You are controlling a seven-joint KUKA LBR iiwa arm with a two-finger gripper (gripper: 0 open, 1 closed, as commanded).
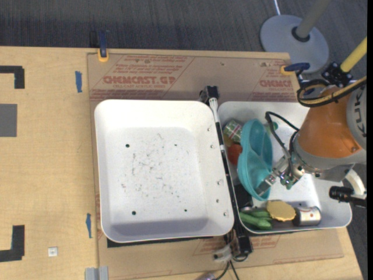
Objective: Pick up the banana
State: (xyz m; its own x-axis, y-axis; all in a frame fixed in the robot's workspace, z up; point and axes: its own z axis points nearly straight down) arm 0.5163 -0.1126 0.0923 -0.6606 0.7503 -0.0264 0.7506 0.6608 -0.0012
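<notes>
The banana [281,210], seemingly the rounded yellow thing, is lying at the near edge of the right bin [335,217], just beside green pods [255,217]. On the worktop [41,174], the left bin [157,168] is sitting alongside. The pincer [275,181] is hovering at the teal bowl [255,153], above the banana; released or clenched, I cannot tell.

You have a tan wooden bench [46,156] across the frame, with a brown sheet [175,77] printed in red lying on it at centre and right. On that sheet sit 2 white bins: the left bin [111,174] and the right bin [335,217], touching.
</notes>
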